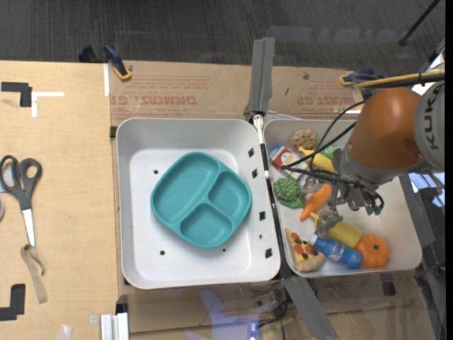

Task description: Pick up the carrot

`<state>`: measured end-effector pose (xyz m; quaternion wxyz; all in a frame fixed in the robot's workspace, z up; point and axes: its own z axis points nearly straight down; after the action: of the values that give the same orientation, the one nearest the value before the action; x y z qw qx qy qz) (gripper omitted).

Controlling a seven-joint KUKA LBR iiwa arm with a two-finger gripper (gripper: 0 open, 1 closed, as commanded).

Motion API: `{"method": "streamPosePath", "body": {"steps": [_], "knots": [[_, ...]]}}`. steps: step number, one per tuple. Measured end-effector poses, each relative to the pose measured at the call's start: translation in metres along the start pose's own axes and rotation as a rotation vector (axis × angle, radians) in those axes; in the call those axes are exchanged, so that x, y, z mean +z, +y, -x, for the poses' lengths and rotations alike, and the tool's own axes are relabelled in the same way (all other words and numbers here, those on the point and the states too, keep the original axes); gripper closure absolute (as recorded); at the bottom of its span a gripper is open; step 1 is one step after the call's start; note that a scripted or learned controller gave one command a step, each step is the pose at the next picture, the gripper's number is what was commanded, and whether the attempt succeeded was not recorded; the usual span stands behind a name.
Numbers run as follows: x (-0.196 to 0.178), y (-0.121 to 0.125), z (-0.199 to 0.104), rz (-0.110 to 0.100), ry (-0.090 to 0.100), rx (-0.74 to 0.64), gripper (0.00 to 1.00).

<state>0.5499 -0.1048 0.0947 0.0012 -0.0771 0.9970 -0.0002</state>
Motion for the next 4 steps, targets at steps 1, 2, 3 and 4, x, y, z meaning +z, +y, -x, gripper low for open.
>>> {"method": "streamPosePath", "body": {"steps": [1, 2, 3, 4], "knots": [[0.001, 0.007, 0.027, -0.001, -0.003, -0.088, 0.00], [0.001, 0.006, 0.029, 0.000, -0.003, 0.000, 0.00], [0.001, 0.002, 0.047, 0.000, -0.005, 0.099, 0.00], [-0.010, 0.002, 0.048, -0.001, -0.010, 0.097, 1.00]]}}
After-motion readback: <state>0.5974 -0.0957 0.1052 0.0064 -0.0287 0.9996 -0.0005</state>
